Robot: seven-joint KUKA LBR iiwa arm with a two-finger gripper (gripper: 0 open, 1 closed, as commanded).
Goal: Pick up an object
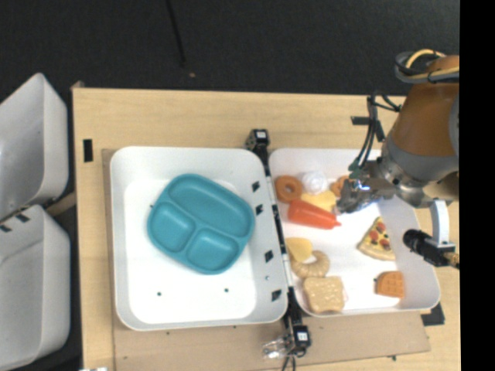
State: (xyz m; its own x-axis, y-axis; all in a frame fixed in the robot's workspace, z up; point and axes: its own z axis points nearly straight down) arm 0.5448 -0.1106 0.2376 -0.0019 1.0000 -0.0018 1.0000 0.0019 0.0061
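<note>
While my jaws [354, 197] hang low in the right white bin [418, 300], I cannot tell whether they are apart or together. Just beside them lie a yellow wedge [319, 201] and a long orange-red carrot-shaped toy [312, 217], near a brown ring doughnut [288, 188]. A pizza slice [377, 239] lies nearby. A blue divided plastic plate [203, 222] rests in the left white bin [131, 300] on the table [155, 118].

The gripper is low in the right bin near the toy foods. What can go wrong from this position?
1. The gripper sits where the carrot, cheese wedge and donut crowd together, so it may catch two items or push one aside.
2. The carrot looks round and tapered, so it may slip out.
3. The pizza slice lies flat and close by; the arm could knock it.
</note>
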